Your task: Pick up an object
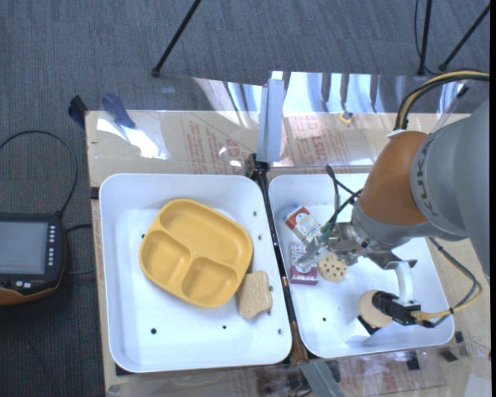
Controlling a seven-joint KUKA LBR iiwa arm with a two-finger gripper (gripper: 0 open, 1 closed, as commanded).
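The desk (149,139) is pale board under a glossy clear sheet that throws back bright reflections along its far edge. It stands on grey ribbed carpet (66,40). Thin black stand legs (182,27) cross the carpet behind it, and a handheld control screen (21,251) with a looped cable lies on the floor to the left.

The 2 bins sit side by side. The left bin (116,304) holds a yellow 3-part plate (196,252) with a pale bread slice (255,294) touching its near corner.

In the right bin (331,337) the grey and orange arm (413,188) reaches in. Its tool (314,255) is low over a dark red packet (304,275) and a chip cookie (333,269), just beside a red-and-white packet (302,220). Whether the tool is apart or together, I cannot tell. A tan round thing (370,304) lies near the front.
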